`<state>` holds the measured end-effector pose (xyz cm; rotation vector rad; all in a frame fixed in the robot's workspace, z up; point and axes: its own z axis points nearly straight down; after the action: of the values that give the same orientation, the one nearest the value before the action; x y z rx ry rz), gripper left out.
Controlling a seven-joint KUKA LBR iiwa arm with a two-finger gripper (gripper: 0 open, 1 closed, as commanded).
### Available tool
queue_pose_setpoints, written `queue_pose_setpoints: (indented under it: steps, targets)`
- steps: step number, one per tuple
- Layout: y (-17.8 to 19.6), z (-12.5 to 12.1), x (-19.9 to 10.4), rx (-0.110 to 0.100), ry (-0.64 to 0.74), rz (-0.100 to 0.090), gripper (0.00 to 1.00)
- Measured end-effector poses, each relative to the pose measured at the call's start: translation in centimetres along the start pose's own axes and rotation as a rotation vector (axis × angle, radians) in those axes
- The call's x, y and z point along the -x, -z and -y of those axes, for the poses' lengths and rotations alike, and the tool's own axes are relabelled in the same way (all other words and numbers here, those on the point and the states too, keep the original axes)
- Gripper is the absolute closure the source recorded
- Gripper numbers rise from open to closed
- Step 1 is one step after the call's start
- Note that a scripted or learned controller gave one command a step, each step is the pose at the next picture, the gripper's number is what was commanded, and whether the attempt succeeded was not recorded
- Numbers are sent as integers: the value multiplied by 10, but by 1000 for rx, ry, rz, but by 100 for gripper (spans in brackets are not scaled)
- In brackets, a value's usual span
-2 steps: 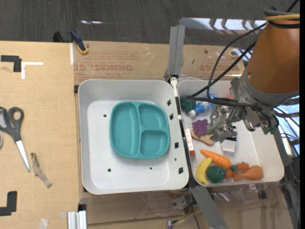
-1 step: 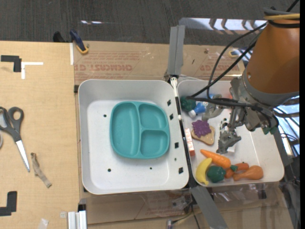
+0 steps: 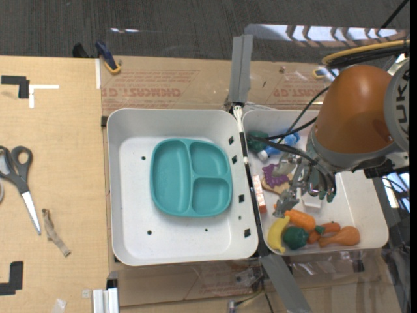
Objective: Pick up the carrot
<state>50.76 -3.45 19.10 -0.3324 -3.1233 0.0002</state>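
Our hand [image 3: 293, 197] hovers just above the carrot [image 3: 301, 218] in the right bin [image 3: 371, 237], ready to descend; its grip we cannot tell.

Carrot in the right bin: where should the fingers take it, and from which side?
Probably at mid-length of the carrot, coming straight down with the fingers across its narrow width. It lies flat, long axis roughly left-right, near the bin's front wall. Its left end crowds the green toy, so avoid that end. The gripper hovers up-left.
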Motion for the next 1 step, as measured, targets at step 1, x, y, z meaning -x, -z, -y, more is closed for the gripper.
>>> queue_pose_setpoints:
  steps: [1]
  targets:
    - [-88,69,-12,1,108,0,0]
